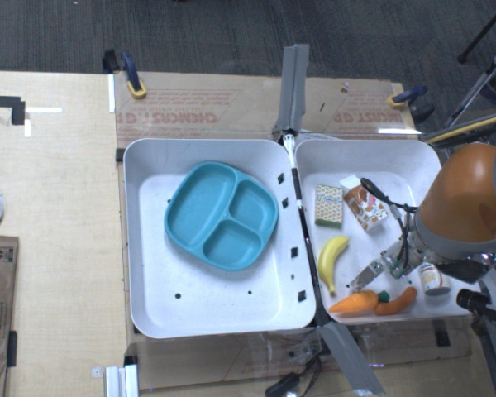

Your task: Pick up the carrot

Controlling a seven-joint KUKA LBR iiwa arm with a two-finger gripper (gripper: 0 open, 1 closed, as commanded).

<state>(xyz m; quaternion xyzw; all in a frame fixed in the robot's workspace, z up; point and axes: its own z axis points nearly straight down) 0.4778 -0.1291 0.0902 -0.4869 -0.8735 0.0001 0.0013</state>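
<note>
Wooden bench, two white bins. My gripper [372, 277] hovers in the right bin [430, 157], just above the carrot [353, 303]; whether it is parted I cannot tell. The carrot lies at the front wall beside the banana [331, 260]. I judge it light, rigid and smooth; grasp mid-body, across its width.

Arm [467, 197] reaching in, end effector [368, 278] low

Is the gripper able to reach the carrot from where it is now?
Probably yes. The gripper hovers just above the carrot, which lies exposed at the right bin's front edge. The banana and an orange item lie close beside it.
</note>
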